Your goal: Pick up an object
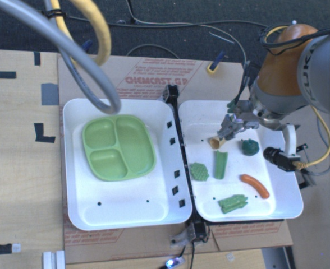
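Right bin point(285, 209): gripper point(227, 132) low over a small tan piece point(215, 143) at the far-left of the toy cluster. Whether it grips, or how wide it stands, cannot tell. Piece looks light, stiff, smooth plastic; likely to skid. Pinch across its narrow middle.

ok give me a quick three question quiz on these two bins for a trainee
1. True or false: the green divided plate lies in the left bin.
2. Which thing is nearest the gripper? A the orange sausage B the small tan piece C the plate
3. Fill in: the sausage lies in the ___ bin.

Key: 1 true; 2 B; 3 right
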Robot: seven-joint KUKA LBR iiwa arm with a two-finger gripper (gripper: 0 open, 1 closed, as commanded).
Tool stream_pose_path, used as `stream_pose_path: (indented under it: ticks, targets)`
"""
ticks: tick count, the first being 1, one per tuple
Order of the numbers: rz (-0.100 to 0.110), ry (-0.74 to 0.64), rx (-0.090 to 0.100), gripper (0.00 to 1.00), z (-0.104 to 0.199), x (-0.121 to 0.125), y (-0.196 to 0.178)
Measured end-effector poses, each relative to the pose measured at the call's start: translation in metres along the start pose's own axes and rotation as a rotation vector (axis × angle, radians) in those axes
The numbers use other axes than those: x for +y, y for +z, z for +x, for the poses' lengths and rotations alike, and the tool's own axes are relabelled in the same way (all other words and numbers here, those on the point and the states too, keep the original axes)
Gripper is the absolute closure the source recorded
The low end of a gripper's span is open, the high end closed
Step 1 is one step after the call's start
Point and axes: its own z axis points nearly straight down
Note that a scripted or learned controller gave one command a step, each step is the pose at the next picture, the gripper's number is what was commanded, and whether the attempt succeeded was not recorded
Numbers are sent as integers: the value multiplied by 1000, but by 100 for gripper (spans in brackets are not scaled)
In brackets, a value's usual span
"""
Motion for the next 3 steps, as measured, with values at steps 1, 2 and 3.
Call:
stream_pose_path:
  ticks: [1,2,3]
  targets:
    - [-1,-1,0,100,44,-11,-6]
    - [1,-1,0,100,91,-29,3]
    - [1,-1,-1,100,146,-43,12]
